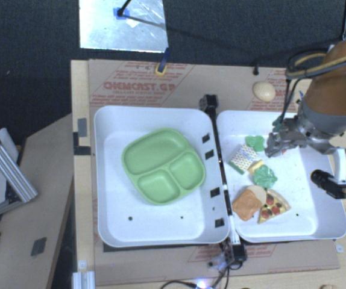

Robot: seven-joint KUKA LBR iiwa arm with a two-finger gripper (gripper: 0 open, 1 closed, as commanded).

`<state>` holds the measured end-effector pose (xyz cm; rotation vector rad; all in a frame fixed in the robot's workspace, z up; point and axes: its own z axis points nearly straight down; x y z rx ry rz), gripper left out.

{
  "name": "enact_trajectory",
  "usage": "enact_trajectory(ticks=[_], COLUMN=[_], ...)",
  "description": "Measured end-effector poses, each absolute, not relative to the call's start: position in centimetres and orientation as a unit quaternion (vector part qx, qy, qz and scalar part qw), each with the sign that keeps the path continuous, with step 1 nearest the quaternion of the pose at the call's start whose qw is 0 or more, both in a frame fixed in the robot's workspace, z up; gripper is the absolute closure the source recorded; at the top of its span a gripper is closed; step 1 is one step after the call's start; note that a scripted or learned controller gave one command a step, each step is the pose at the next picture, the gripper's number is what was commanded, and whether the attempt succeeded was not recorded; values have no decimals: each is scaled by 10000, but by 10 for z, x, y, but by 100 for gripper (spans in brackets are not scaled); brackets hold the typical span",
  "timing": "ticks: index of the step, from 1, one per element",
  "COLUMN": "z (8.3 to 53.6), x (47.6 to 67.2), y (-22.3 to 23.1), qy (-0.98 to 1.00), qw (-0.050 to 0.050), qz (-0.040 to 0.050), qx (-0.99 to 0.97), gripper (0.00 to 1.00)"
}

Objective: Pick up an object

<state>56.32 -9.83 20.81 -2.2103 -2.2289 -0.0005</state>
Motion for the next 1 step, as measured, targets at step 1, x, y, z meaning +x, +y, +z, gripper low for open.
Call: enact_trajectory(ticks=[1], z=[209], x=[548], y=[-58], qy=[-7099], qw=[10], qz=[-2], qx=[-7043], gripper=[100])
